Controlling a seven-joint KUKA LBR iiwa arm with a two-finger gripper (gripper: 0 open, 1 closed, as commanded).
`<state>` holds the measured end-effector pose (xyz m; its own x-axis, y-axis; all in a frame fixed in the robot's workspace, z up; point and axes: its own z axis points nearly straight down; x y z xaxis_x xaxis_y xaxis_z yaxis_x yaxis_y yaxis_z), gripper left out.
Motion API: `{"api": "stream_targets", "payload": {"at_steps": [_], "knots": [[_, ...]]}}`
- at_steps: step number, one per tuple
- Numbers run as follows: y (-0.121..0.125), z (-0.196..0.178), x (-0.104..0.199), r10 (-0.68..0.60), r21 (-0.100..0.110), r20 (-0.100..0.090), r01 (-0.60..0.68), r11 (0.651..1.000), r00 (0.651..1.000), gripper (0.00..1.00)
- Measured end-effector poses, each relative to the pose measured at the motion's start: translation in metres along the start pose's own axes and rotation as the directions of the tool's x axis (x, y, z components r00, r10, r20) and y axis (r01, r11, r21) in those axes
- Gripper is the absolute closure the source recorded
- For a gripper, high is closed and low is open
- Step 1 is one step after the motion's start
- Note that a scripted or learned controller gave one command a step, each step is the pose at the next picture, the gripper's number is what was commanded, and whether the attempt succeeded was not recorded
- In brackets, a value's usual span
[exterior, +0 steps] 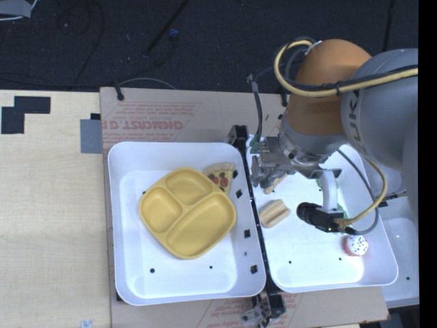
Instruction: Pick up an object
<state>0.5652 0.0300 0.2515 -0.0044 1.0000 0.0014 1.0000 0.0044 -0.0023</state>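
A tan bread-like block lies in the right bin near its left wall. My gripper hangs just above and behind that block, close to the wall between the two bins, with nothing visibly in it. A small white ball with red dots rests toward the right bin's front right corner. In the left bin a yellow divided plate lies flat, and a toy pizza slice sits at its upper right edge.
The grey arm with its orange band reaches in from the upper right and covers the back of the right bin. A black divider rail runs between the bins. Cardboard lies under both.
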Motion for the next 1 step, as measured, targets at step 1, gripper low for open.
{"api": "stream_targets", "payload": {"at_steps": [1], "knots": [[0.0147,-0.0018,0.0501,-0.001,0.000,0.000,0.001,1.000,1.000,1.00]]}}
